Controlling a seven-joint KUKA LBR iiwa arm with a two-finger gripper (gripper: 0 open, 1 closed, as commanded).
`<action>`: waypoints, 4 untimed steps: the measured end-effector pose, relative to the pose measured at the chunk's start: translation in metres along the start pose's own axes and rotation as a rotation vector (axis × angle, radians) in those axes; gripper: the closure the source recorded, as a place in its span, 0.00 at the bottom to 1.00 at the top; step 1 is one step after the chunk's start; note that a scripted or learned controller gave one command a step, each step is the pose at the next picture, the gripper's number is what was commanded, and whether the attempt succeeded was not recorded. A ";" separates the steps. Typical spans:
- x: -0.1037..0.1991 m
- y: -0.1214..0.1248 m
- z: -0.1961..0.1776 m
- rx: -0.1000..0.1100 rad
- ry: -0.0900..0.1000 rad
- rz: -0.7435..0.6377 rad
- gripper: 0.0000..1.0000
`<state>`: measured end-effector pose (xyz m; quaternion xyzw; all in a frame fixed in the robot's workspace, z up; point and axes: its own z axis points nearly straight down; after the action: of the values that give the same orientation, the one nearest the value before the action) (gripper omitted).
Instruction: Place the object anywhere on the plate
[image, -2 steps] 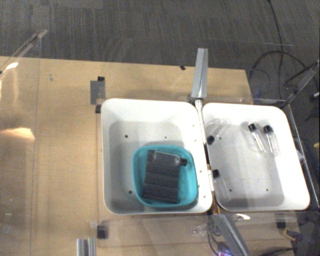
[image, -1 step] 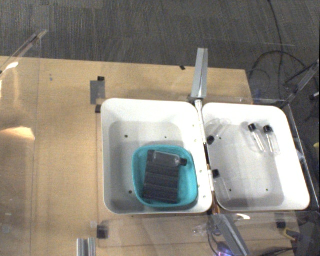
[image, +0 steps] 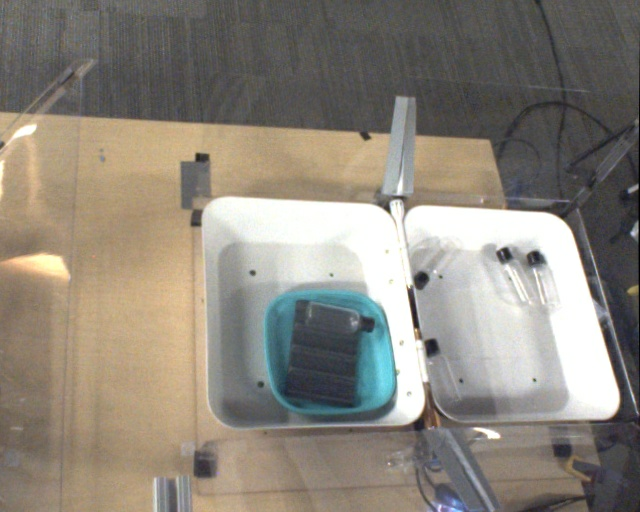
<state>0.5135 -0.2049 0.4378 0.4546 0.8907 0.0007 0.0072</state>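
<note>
1. The teal plate (image: 275, 345) sits in the left bin (image: 215, 300), toward its near side.
2. A dark ridged block (image: 322, 372) and a small dark bottle (image: 335, 318) already lie on the plate. The bottle lies across the far end of the block.
3. Two clear vials (image: 510, 273) with black caps lie side by side in the right bin (image: 500, 370), well apart from the plate. Their long axes run from far to near.
4. I judge that if a vial is the object, it must travel left over the wall where the bins meet.
5. The state of the gripper I cannot tell.
</note>
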 end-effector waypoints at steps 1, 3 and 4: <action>0.014 -0.020 0.000 0.001 0.001 0.023 1.00; -0.031 0.041 0.000 -0.001 0.000 -0.125 1.00; 0.020 0.071 0.041 0.001 0.005 -0.130 1.00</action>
<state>0.5596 -0.1478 0.3968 0.3959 0.9183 0.0011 0.0049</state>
